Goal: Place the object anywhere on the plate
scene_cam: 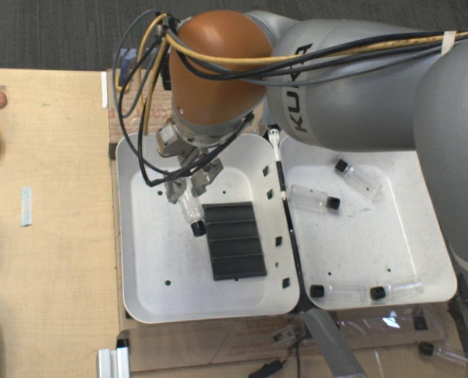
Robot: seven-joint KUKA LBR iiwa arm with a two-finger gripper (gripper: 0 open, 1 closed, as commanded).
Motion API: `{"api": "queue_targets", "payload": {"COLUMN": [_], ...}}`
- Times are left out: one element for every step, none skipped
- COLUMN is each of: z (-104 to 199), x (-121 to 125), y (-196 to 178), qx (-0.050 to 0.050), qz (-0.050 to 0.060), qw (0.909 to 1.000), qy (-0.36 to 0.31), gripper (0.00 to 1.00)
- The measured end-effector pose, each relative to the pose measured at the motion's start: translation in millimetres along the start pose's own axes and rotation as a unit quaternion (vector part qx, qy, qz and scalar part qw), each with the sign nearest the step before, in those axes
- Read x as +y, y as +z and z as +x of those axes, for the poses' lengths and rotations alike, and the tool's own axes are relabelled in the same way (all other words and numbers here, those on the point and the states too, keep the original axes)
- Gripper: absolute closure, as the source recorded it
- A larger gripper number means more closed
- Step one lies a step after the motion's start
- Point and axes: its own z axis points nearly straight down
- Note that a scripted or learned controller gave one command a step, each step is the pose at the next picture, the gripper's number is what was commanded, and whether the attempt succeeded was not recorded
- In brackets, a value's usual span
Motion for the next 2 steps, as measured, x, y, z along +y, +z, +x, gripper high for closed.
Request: {"api": "queue_targets", "payload": {"z": [-22.2, -22.1], "x": [81.5, 81.5], "y": [-31.7, -31.8], "qx": [0.0, 0.0], "qz": [0.0, 0.0], "qw": [0.9999, 0.9999], "qy": [-0.014, -0.014], "gripper": [1.0, 0.0]}}
